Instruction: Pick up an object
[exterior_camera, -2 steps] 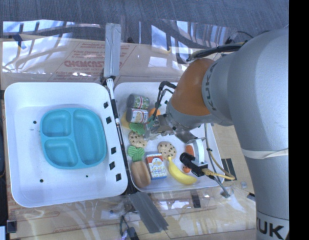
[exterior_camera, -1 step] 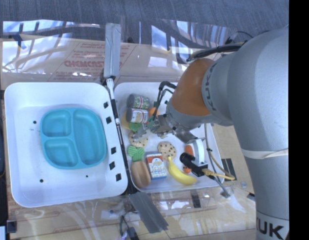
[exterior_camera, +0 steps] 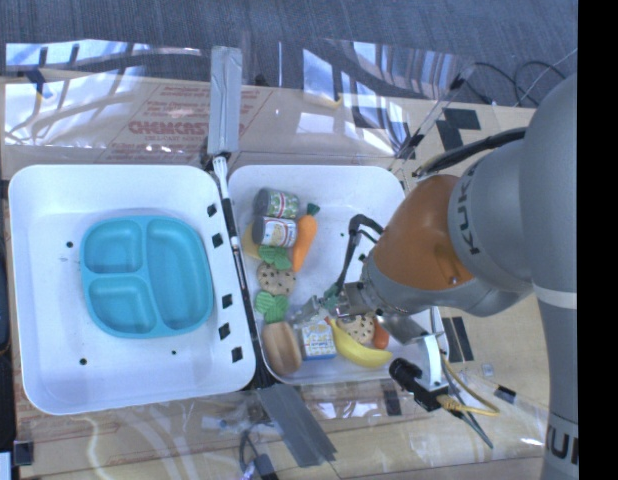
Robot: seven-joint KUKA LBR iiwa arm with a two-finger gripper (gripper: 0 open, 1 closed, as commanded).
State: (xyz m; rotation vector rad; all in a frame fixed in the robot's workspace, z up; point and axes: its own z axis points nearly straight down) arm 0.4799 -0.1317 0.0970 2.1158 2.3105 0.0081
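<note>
The arm [exterior_camera: 509, 218] leans over the right bin [exterior_camera: 389, 183], where the toy food lies crowded at the near-left side, while the left bin [exterior_camera: 39, 268] carries a blue divided plate [exterior_camera: 144, 273]. Whether the end effector [exterior_camera: 334, 303] is released or clenched I cannot tell; it sits low beside the banana [exterior_camera: 357, 349] and cookie [exterior_camera: 360, 328]. A clean pick calls for centring on one piece, perhaps the banana, before closing, since its neighbours touch it.

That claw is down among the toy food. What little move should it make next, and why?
Probably a short drop onto the banana. The claw hovers at the crowded near end of the right bin, with the banana right beside it. I can't see whether it already grips anything.
</note>
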